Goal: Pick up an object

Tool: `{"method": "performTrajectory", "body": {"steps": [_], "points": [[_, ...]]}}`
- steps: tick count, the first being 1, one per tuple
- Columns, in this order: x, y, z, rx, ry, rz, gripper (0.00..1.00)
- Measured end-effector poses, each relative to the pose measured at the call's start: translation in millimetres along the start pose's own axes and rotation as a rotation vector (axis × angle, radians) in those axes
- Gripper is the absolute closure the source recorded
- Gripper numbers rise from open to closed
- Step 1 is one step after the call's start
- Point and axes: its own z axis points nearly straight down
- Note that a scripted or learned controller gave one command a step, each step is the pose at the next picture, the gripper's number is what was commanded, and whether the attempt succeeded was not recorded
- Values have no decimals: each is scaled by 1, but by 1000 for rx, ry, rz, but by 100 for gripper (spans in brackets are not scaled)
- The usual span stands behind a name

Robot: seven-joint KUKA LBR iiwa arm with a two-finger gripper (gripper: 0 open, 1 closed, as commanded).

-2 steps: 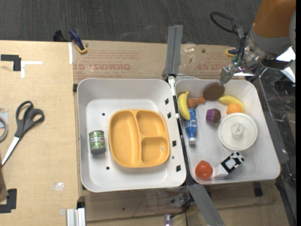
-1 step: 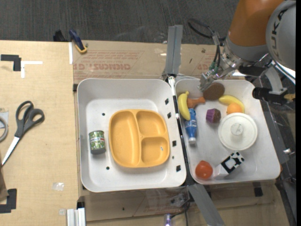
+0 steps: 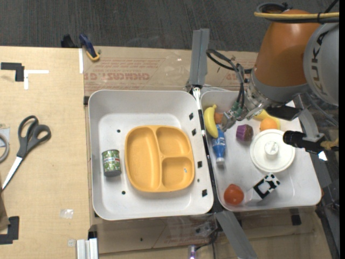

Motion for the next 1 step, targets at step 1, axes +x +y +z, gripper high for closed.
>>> {"method": "performTrajectory", "body": {"steps": [1], "points": [[-44, -22, 20, -1, 0, -385, 100]]}}
